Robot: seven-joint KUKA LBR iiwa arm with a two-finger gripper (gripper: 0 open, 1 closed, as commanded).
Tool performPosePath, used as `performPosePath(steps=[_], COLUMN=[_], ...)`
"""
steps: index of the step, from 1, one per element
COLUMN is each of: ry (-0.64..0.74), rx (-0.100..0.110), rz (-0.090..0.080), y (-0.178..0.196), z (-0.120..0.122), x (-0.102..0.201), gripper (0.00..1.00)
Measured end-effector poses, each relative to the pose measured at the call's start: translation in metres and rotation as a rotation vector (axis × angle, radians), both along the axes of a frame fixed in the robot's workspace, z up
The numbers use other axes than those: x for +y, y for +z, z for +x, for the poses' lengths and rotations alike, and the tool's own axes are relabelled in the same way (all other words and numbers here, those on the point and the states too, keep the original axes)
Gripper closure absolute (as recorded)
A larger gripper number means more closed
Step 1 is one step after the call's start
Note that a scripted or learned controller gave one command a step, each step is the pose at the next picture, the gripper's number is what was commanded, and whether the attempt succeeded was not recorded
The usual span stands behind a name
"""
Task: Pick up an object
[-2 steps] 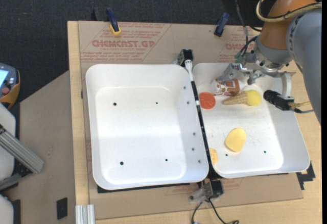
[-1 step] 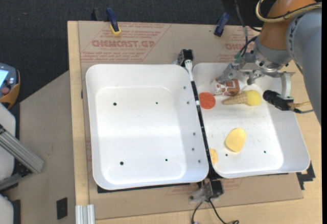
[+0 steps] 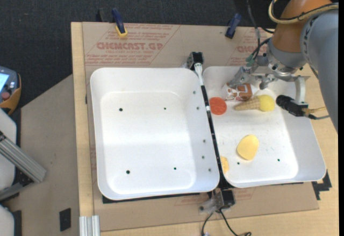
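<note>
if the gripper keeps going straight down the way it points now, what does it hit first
Most likely the small brown-and-white object lying right under the gripper in the right bin. Depth is hard to judge from this slanted view.

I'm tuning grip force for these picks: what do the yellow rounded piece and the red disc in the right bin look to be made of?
The yellow rounded piece looks like smooth moulded plastic, probably toy food: even colour, soft matte sheen, no visible texture. The red disc also reads as plastic or rubber, flat and uniformly coloured; too small to tell which. The right bin itself looks like thin, glossy white formed plastic.
</note>
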State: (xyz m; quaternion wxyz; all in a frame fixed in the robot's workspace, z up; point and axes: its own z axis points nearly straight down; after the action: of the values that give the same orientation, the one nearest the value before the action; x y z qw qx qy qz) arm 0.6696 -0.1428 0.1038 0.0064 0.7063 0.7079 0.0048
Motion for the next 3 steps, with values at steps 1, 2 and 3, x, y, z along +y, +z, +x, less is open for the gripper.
performPosePath(steps=[1,2,3], ry=[0.0,-0.001,0.0], rx=[-0.001,-0.002,-0.002], rz=[0.0,-0.001,-0.001], y=[0.0001,-0.0018,-0.0019], z=[0.0002,0.0011,0.0012], x=[0.0002,0.0023,0.0027], gripper=[0.0,0.0,0.0])
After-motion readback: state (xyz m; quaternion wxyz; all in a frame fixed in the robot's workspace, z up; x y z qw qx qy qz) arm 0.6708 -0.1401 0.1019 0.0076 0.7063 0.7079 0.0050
